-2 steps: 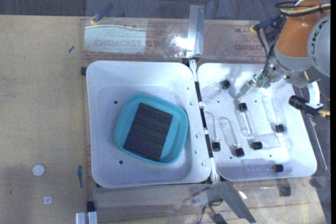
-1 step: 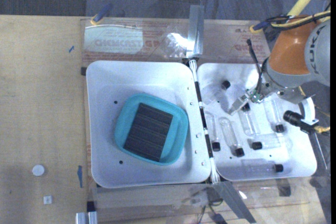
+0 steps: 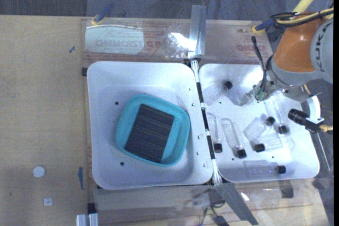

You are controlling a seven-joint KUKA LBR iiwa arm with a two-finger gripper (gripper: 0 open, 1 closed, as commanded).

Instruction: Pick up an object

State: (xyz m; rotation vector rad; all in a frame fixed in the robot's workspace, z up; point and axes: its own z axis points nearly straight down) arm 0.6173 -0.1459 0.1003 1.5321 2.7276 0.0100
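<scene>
The right bin [image 3: 312, 164] holds several clear plastic vials with black caps. One vial [image 3: 218, 91] lies near the bin's back left, one [image 3: 232, 136] near the middle, and one [image 3: 264, 169] along the front wall. My gripper [image 3: 259, 93] hangs below the orange band of the arm [image 3: 296, 50], over the back right of this bin. It is just above another clear vial [image 3: 249, 97]. In the left bin [image 3: 100, 87] a teal dish [image 3: 180, 119] carries a dark grey ribbed block [image 3: 151, 132].
A metal divider strip [image 3: 198, 34] and crumpled clear plastic [image 3: 177, 42] lie behind the bins on a cardboard sheet. Yellow and black cables [image 3: 296, 16] run down to the arm. The wooden bench [image 3: 42, 114] stretches left of the bins.
</scene>
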